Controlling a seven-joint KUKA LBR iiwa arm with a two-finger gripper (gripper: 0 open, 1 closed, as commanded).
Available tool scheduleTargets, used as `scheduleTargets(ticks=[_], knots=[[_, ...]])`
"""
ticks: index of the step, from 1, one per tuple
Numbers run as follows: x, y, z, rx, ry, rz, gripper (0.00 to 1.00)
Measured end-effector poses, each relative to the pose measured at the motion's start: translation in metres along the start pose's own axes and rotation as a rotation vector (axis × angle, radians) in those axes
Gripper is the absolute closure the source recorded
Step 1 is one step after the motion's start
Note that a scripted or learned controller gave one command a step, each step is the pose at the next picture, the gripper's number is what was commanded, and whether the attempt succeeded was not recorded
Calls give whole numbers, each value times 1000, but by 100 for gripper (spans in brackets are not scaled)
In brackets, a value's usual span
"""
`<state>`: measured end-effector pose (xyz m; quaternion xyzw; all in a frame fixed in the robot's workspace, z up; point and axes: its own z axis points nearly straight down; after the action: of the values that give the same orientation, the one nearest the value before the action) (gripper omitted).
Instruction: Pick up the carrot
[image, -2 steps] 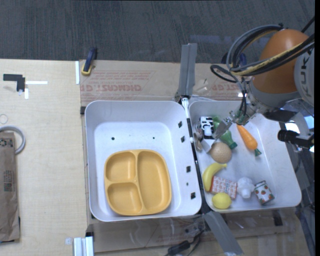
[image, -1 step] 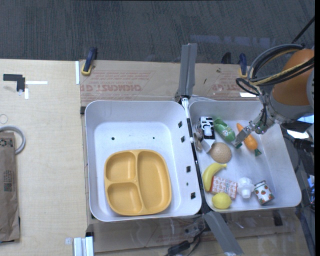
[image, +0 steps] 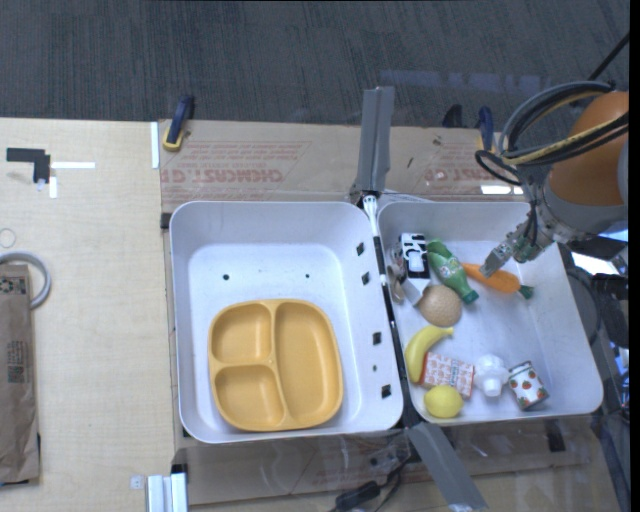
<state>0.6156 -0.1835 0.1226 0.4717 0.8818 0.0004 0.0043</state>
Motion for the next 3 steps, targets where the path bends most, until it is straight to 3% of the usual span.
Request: scheduleTargets(ticks=[1, 2, 3], knots=[[0, 0, 0, 0, 0, -1, 0], [-30, -15, 30, 4, 4, -10, 0], [-31, -14, 20, 0, 0, -8, 100]])
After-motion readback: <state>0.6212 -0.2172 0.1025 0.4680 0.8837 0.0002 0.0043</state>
